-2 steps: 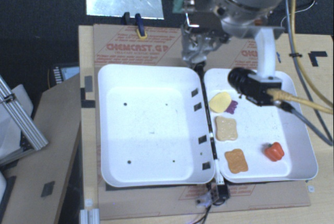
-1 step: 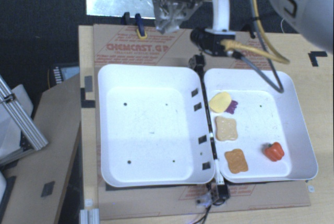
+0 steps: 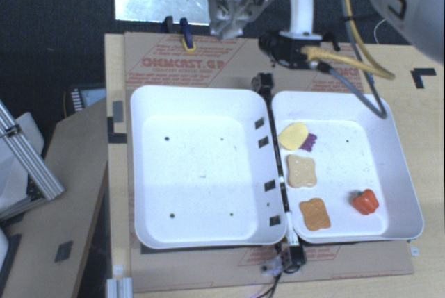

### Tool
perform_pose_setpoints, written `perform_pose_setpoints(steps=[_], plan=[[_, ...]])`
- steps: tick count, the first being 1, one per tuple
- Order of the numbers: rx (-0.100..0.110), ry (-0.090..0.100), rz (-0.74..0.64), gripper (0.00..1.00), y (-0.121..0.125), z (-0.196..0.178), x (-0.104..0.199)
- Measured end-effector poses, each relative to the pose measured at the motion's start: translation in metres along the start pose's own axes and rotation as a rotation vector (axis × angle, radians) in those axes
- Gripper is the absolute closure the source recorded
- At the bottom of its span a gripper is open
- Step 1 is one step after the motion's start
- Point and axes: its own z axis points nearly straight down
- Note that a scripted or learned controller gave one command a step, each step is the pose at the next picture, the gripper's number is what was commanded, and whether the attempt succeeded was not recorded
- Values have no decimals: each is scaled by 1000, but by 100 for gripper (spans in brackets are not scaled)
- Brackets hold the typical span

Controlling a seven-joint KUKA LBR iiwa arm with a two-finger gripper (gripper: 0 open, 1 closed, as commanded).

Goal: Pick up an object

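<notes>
My gripper (image 3: 228, 20) hangs high at the top of the camera view, above the bench's back edge and clear of both bins, with nothing seen between its fingers. In the right bin (image 3: 389, 151) lie a yellow piece (image 3: 293, 135) with a small purple piece (image 3: 309, 142) touching it, a pale tan toast-like slice (image 3: 302, 171), an orange-brown slice (image 3: 315, 214) and a red pepper-like item (image 3: 365, 201). They lie well below and to the right of the gripper.
The left bin (image 3: 149, 171) stands beside the right one, joined by a row of black clips (image 3: 268, 144). Both rest on a cardboard sheet (image 3: 181, 60). A blue clamp (image 3: 186, 32) stands at the sheet's back edge. An aluminium rail (image 3: 24, 151) leans at far left.
</notes>
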Motion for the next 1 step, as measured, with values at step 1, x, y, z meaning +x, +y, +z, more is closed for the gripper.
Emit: perform_pose_setpoints(steps=[1], plan=[[6,-3,11,100,-82,11,-97]])
